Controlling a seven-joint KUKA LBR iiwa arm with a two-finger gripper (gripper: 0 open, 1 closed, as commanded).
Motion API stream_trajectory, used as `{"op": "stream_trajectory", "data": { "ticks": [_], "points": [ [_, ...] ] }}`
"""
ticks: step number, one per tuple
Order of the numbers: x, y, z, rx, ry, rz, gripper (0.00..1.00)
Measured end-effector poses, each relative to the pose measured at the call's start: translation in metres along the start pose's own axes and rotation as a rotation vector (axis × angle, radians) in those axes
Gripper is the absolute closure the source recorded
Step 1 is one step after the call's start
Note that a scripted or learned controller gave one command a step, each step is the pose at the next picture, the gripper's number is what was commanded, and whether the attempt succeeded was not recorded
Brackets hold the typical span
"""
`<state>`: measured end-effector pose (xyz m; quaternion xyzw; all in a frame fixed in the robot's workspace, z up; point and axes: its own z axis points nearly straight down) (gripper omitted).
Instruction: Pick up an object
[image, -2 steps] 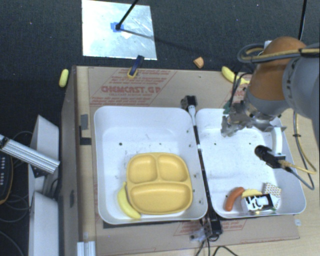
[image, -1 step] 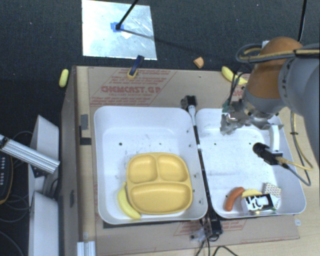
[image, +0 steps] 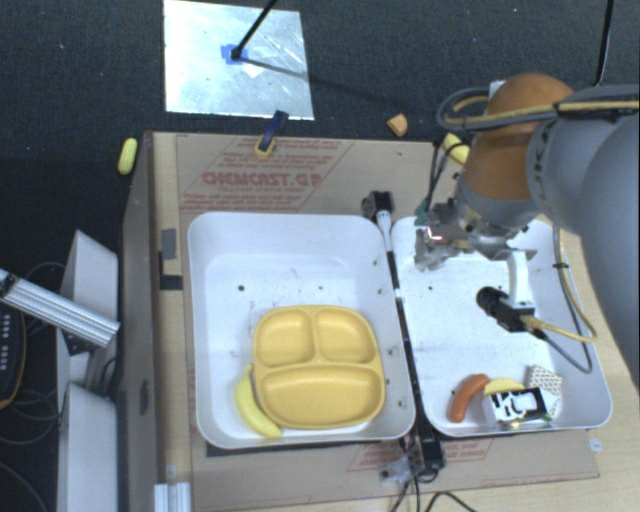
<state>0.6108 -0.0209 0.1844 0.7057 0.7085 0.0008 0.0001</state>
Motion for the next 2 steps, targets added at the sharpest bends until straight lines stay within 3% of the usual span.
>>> {"op": "stream_trajectory", "data": {
  "ticks": [1,2],
  "points": [
    [-0.034,-0.051,-0.048,-0.001,-0.002,0.003,1.0],
    [-0.004,-0.026,-0.037,0.0,0.0,0.0,1.0]
  ]
}}
